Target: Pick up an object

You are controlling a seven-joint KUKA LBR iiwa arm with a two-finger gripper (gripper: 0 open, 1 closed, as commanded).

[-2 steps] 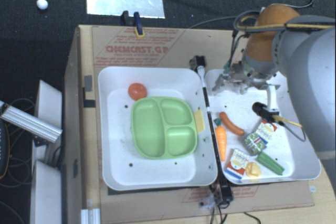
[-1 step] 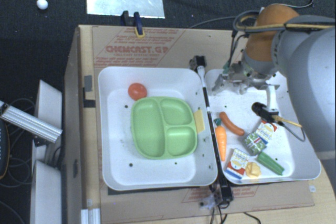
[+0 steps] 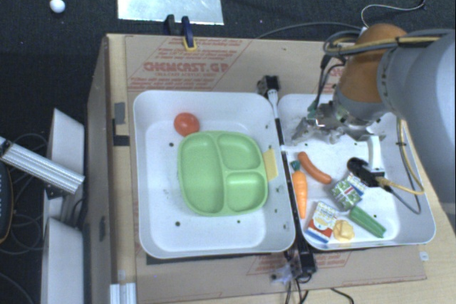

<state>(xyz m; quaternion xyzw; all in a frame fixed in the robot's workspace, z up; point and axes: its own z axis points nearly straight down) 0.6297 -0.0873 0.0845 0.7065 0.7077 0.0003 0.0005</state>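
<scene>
Gripper [image 3: 308, 129] hovers low over right bin [image 3: 420, 224], near its far-left corner; claw state cannot be told. Candidate objects, a hot dog [image 3: 315, 167] and a carrot [image 3: 300, 193], lie just beside it. Risk: descent lands between them and bin wall, grasping nothing.

Two white bins sit side by side, the left bin [image 3: 160, 224] and the right bin [image 3: 417, 221]. The left holds one green divided plate [image 3: 219, 173] and one red tomato [image 3: 186, 123]. The right holds two carrots, one [image 3: 314, 167] and another [image 3: 300, 194], and one green cucumber [image 3: 366, 221].
</scene>
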